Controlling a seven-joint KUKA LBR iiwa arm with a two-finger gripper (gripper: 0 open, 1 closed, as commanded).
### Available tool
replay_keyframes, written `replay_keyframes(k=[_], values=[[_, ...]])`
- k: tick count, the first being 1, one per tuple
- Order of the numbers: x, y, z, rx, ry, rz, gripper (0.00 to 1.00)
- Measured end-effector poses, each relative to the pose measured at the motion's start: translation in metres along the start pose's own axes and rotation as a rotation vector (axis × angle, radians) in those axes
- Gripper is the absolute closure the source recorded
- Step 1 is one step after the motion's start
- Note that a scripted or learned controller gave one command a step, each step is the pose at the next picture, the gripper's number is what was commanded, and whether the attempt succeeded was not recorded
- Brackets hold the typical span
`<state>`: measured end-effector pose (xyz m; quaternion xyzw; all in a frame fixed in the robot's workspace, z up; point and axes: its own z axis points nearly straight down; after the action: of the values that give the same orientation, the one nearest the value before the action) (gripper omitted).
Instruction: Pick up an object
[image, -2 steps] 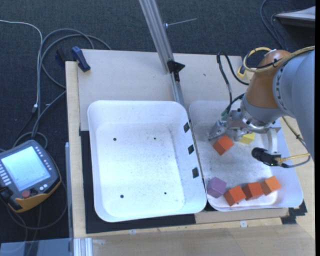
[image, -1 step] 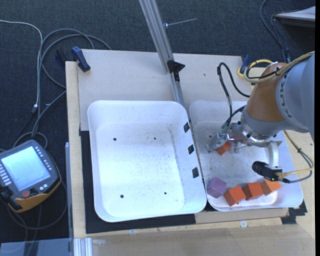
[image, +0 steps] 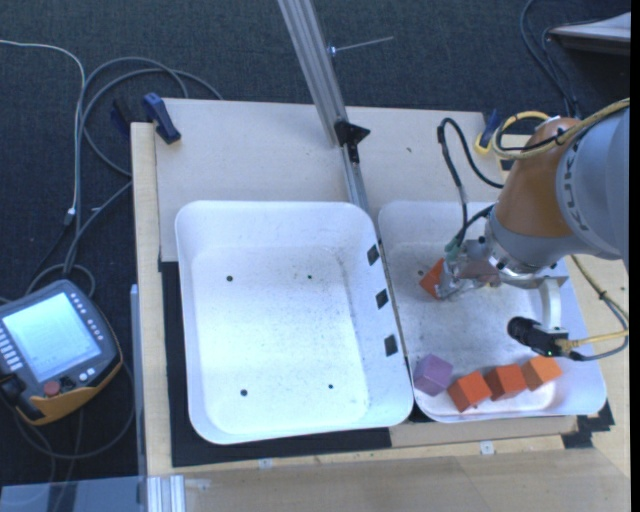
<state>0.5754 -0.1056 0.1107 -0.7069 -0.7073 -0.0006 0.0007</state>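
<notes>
Reaching into the right bin (image: 590, 395), the gripper (image: 462, 283) sits against an orange block (image: 432, 279); whether it grasps the block cannot be told. A purple block (image: 433, 373) and three orange blocks (image: 503, 383) line the near wall.

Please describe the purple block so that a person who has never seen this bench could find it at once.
Look at the right-hand white bin, the one under the grey and orange arm. Along its near edge lies a row of four small blocks. The purple block is at the left end of that row, closest to the other bin; its three neighbours are all orange.
</notes>
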Motion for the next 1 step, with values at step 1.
replay_keyframes(k=[1], values=[[0.0001, -0.0002, 0.0006, 0.001, 0.0, 0.0, 0.0]])
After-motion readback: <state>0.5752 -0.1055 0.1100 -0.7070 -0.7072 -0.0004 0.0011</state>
